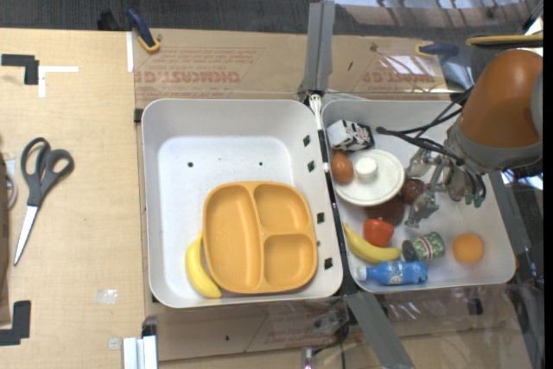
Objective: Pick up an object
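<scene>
Orange (467,249) among clutter in right bin (505,272)

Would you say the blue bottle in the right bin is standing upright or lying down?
Lying down: the blue bottle rests lengthwise along the right bin's near wall.

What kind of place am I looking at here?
Probably a robotics lab bench set up for grasping trials. A grey arm with an orange band reaches over two shallow white plastic bins of toy food, and a pair of scissors lies on the wooden benchtop.
</scene>
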You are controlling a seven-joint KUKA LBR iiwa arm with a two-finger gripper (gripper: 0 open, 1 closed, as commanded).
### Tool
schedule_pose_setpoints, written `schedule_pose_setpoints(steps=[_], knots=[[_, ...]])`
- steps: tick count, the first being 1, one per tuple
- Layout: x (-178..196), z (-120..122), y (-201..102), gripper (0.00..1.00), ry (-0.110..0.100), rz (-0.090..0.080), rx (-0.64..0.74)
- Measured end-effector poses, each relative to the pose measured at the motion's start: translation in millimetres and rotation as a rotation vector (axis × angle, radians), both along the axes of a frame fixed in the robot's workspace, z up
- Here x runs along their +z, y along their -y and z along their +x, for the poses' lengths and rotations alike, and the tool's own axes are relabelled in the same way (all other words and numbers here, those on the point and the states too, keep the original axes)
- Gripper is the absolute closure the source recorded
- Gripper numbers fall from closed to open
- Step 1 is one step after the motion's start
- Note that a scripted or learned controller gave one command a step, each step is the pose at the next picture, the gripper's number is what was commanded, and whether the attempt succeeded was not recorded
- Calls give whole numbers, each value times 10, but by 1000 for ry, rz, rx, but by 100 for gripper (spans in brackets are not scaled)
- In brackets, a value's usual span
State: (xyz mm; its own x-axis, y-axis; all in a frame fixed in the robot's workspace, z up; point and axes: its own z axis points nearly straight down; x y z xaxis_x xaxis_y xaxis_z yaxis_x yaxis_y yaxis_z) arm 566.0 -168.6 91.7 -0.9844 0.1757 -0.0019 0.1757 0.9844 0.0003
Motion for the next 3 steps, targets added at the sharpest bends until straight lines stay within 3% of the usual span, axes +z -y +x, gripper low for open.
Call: schedule_pose_setpoints(steps=[1, 2, 3], knots=[[92, 16, -7, 100, 3, -2, 3], [2, 760, -400, 100, 2, -1, -341], [2, 582, -562, 100, -1, 0, -579]])
